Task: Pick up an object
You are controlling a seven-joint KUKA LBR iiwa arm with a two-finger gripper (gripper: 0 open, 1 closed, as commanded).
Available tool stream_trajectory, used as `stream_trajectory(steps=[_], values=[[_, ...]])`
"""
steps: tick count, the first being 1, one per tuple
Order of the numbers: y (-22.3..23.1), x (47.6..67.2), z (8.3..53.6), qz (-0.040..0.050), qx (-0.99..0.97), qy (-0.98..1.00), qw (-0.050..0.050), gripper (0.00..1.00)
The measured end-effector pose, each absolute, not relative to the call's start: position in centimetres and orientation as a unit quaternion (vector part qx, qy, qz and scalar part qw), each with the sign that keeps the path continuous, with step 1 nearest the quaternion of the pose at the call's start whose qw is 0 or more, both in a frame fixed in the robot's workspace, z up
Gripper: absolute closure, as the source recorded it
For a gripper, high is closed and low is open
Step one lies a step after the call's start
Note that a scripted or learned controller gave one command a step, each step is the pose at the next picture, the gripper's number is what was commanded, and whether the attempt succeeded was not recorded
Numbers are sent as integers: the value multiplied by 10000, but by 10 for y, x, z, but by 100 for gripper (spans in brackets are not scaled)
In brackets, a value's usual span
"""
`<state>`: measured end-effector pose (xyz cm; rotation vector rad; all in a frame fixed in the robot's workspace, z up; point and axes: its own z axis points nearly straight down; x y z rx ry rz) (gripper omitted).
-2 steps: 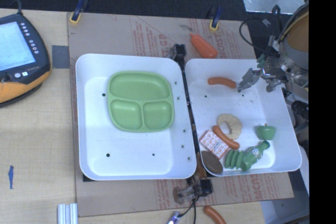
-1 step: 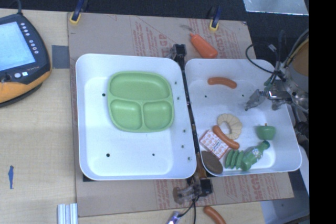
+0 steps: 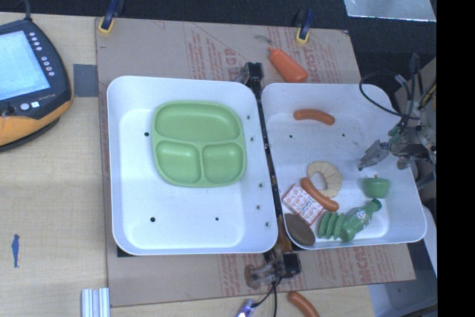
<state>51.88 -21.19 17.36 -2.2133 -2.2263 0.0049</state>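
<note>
The desk point(image 3: 52, 211) is carrying a brown cardboard sheet point(image 3: 223, 48), and on it two shallow white bins are sitting side by side. The left bin point(image 3: 133, 219) is holding a pale green divided plate point(image 3: 199, 142), lying flat with one long compartment above two smaller ones. The right bin point(image 3: 349, 96) is holding the small things. A thin orange sausage point(image 3: 314, 116) is lying alone near the bin's far wall. Toward the near side a beige ring point(image 3: 324, 177) is lying flat, with a second orange sausage point(image 3: 319, 194) touching its lower edge at a slant. Just left of that a red-and-white patterned packet point(image 3: 300, 203) is lying, and below it a dark brown oval piece point(image 3: 300, 231). A green bottle point(image 3: 349, 223) is lying on its side near the bin's near right corner, and a small green block point(image 3: 375, 185) is sitting just above it.

The hand point(image 3: 382, 154) is hovering at the right bin's right edge, above the small green block; its dark metal fingers are pointing left with nothing seen between them, and I cannot tell how wide they are standing.

An orange carrot point(image 3: 288, 65) is lying on the cardboard beyond the right bin.
</note>
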Motion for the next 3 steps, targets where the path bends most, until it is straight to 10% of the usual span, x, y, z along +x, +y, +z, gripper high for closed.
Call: stream_trajectory(steps=[1,2,3], values=[[-212,492,91,14,-7050,-7092,11,0],[-214,493,103,17,-7040,-7102,-5,100],[-132,514,94,-9,-7039,-7103,-12,100]])
